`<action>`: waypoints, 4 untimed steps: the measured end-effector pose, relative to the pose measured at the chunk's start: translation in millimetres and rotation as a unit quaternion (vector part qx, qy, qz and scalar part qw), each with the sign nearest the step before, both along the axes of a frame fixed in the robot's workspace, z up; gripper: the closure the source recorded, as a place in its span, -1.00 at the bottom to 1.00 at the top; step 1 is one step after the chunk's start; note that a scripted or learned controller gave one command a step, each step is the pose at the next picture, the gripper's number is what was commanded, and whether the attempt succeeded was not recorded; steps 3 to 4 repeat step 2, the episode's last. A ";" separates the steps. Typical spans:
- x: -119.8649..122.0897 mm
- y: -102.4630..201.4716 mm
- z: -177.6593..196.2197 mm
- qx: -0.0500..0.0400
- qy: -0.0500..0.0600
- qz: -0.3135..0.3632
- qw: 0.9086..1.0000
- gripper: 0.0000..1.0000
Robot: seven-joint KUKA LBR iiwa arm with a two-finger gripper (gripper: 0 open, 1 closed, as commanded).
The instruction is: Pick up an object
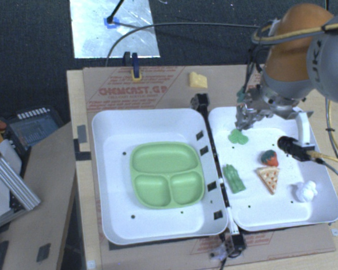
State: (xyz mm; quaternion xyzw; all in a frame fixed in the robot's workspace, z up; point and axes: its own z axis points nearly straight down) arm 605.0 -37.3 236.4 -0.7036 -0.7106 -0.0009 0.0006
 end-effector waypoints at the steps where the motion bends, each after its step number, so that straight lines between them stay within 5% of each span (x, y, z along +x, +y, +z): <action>1: 2.2 45.4 3.0 0.000 -0.001 0.000 1.000 1.00; 2: -0.3 97.8 7.8 0.000 -0.001 0.000 1.000 1.00; 4: -0.3 97.8 7.8 0.000 -0.001 0.000 1.000 1.00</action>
